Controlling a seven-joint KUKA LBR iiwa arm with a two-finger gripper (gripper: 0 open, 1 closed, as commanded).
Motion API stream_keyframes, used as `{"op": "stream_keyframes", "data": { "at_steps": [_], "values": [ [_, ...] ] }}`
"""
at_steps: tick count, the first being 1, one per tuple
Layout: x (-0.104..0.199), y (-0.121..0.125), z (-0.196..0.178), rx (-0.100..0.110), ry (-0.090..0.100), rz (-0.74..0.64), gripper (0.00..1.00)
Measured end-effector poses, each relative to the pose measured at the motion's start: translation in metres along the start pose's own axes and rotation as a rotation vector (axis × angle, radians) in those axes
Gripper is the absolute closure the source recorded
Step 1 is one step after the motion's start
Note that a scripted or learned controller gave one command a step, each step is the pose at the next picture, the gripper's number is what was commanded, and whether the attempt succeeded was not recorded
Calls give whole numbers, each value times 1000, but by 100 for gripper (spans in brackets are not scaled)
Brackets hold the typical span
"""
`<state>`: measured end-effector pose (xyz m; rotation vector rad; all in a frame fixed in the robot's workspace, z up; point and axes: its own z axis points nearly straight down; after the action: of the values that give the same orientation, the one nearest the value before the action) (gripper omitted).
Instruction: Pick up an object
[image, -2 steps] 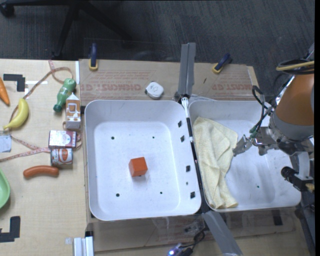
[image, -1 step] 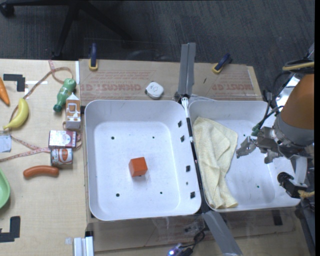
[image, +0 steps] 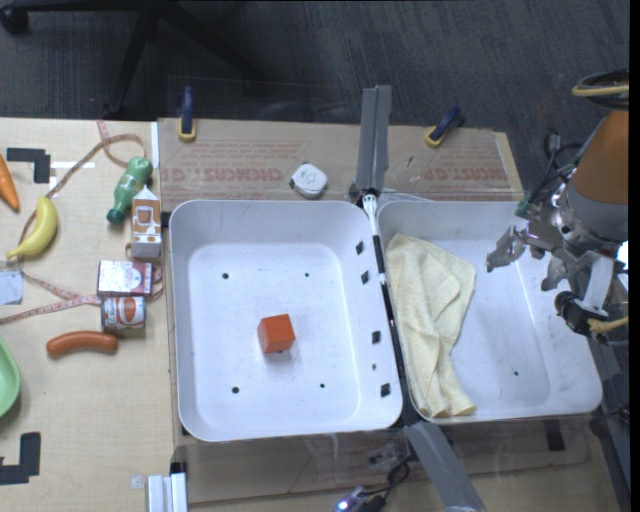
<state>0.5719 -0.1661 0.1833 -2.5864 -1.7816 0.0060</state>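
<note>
A small orange-red cube (image: 276, 333) sits near the middle of the left white bin (image: 200, 400). A crumpled pale yellow towel (image: 430, 320) lies along the left side of the right bin (image: 540, 400). My gripper (image: 526, 265) hangs over the upper right part of the right bin, right of the towel and far from the cube. Its fingers are spread open with nothing between them. The grey arm with its orange band (image: 605, 165) comes in from the right edge.
Left of the bins, the wooden bench holds a banana (image: 35, 228), a green bottle (image: 130, 186), a small carton (image: 146, 224), a can (image: 124, 314) and a sausage (image: 82, 344). A grey divider post (image: 374, 140) stands between the bins at the back.
</note>
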Motion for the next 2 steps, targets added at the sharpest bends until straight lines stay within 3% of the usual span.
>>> {"op": "stream_keyframes", "data": {
  "at_steps": [1,2],
  "values": [
    [-26,-6,-35,0,0,262,0],
    [38,8,-23,0,0,429,0]
  ]
}}
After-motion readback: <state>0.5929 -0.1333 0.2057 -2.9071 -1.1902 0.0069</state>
